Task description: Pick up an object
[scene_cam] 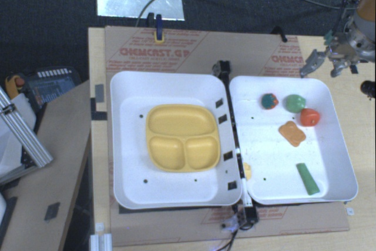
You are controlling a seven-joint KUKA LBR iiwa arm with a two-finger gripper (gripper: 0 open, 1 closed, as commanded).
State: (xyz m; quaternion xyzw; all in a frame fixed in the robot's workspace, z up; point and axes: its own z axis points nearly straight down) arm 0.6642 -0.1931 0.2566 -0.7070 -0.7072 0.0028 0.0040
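Two white bins sit side by side on a cardboard-covered bench [194, 47] over dark carpet. The left bin [123, 144] holds a yellow divided tray [179, 137]. The right bin [338, 144] holds a teal-red ball [269, 101], a green piece [294, 103], a red piece [309, 117], an orange block [292, 133] and a green stick [307, 178]. The gripper [326, 66] hangs beyond that bin's far right corner, fingers spread, holding nothing, apart from the pieces.

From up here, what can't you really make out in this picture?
- Arm: cut off by the camera view's right edge.
- Gripper: small and blurred; its grip can't be judged.
- Small yellow piece at the right bin's left wall: partly hidden, identity unclear.
- Round dark toy: too small to name.
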